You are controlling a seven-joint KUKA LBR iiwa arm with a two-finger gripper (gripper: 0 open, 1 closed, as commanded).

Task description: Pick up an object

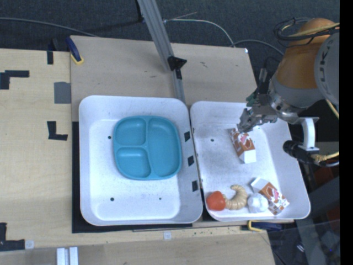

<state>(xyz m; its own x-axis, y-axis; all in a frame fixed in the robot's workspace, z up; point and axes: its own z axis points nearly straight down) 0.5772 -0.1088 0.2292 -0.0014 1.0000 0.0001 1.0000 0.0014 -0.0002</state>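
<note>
I am reaching in from the right over the right bin (287,164), my grey arm (309,65) bending down from the orange band near the bench's far right corner. My wrist is tilting toward the bin's far half, and my gripper (246,123) is hanging just above the far end of a red and white carton (243,146). I am not able to say how my hand is set; it is too dark and small here to judge, and I cannot tell if it is touching the carton.

The carton is lying flat in the middle of the right bin, a little toward the far edge, its long side running toward the near edge. Along that bin's near edge, 4 more things are lying close together: a tomato (216,201) by the near left corner, a croissant (239,197) touching it, a white lump (255,203) just beside that, and a 2nd carton (270,195) toward the near right corner.

In the left bin (94,159), a blue plate (147,147) with 3 compartments is sitting toward the far right part of the floor.
</note>
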